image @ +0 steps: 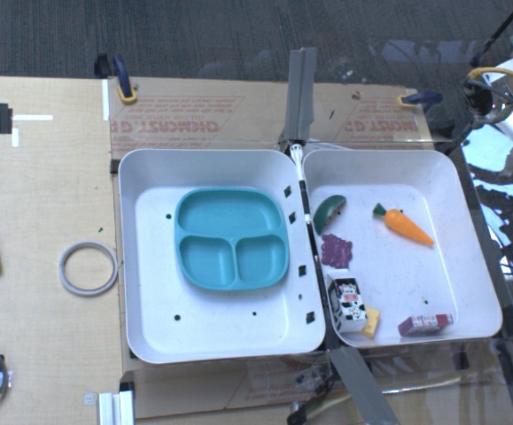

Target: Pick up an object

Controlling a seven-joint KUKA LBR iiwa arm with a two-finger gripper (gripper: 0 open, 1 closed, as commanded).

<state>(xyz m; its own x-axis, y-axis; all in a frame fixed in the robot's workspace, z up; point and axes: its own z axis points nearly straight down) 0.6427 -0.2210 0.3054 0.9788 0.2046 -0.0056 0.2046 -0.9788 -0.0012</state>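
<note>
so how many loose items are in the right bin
6: green piece and purple clump by the divider, carrot mid-bin, cow-print carton and yellow block at the front-left, red packet front-right.

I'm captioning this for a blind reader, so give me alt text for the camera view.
Two shallow white bins sit side by side: the left bin holds a teal divided plate, the right bin a toy carrot, green piece, purple piece and small packages. A tape ring lies on the bench.
</note>
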